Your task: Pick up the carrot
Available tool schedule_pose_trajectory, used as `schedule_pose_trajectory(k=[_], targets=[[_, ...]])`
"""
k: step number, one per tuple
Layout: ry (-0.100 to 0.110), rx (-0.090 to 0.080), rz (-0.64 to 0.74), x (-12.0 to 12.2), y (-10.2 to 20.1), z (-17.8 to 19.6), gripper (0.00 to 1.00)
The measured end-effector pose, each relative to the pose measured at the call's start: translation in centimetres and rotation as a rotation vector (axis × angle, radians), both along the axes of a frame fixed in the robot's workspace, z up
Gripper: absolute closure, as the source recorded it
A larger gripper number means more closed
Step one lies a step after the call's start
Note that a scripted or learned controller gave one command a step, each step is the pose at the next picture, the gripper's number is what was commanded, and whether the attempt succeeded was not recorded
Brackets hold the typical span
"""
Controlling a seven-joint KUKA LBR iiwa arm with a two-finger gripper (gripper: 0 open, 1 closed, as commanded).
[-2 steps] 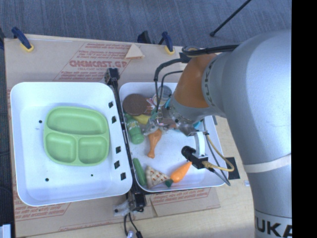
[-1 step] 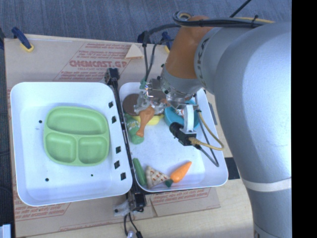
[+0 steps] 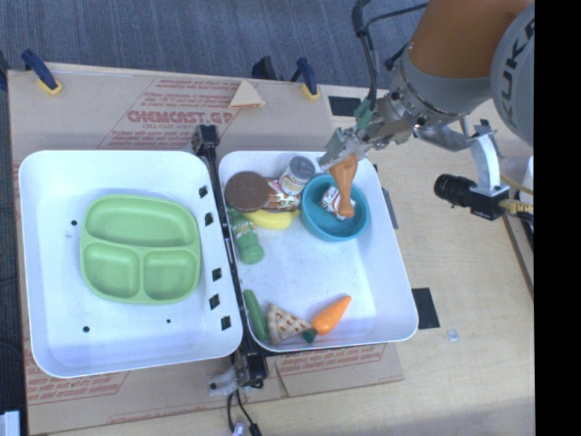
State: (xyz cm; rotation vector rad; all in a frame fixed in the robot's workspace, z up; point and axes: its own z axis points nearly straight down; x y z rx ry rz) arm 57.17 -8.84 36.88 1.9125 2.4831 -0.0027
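The small orange carrot [image 3: 331, 314] lies beside a pizza slice [image 3: 285, 323], unobstructed; the end effector [image 3: 343, 159] hangs above the blue bowl [image 3: 334, 209], pinching a tan drumstick [image 3: 344, 187].

The grey, orange-banded arm [image 3: 463, 34] reaches in from the right, its end effector [image 3: 348, 153] angled down-left, fingers closed
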Motion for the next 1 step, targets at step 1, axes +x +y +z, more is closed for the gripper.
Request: schedule_pose_trajectory(k=[1], targets=[[0.017,0.003,-0.201,3.72,3.0,-7.43,1.0]])
